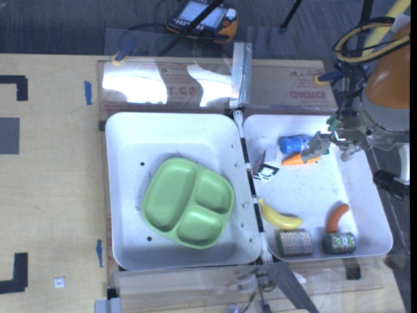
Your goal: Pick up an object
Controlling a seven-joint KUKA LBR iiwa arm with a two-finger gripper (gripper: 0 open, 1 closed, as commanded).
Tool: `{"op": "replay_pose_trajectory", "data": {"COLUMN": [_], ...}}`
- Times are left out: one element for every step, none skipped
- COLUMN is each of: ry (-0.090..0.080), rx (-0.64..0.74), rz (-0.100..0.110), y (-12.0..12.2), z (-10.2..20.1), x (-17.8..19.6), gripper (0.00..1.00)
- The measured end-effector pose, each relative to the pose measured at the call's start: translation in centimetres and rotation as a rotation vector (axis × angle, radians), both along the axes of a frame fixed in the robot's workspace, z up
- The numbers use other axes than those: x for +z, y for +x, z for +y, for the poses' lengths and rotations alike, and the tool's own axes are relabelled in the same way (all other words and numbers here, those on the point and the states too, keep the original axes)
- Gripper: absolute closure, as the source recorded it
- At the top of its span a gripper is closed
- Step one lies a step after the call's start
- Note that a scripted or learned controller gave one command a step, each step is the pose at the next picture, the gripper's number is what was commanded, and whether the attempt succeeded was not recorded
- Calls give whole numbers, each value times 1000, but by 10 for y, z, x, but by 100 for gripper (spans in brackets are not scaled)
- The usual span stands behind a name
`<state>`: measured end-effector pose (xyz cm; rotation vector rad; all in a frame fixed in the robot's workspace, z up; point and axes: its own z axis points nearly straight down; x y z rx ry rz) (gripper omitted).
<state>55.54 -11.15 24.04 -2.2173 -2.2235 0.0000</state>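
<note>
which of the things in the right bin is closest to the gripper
The blue object, lying beside the gripper with the orange carrot; the other items sit along the bin's near edge.

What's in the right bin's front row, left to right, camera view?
Banana → mesh-covered can → green can, with an orange sausage-shaped toy just behind the green can.

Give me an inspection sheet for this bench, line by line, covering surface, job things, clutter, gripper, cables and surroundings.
Surface: wooden bench; left bin and right bin side by side.
Job's things: right bin holds blue object, carrot, banana, sausage, green can, mesh-covered can.
Clutter: green divided plate in left bin.
Grippers: gripper above carrot; grasp unclear.
Cables: yellow and black loops upper right.
Surroundings: handheld controller beyond bins.
</note>
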Motion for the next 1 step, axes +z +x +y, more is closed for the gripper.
{"op": "replay_pose_trajectory", "data": {"ry": [-1], "rx": [54], "rz": [-3], "y": [66], "z": [1], "x": [-98], "gripper": [0]}}
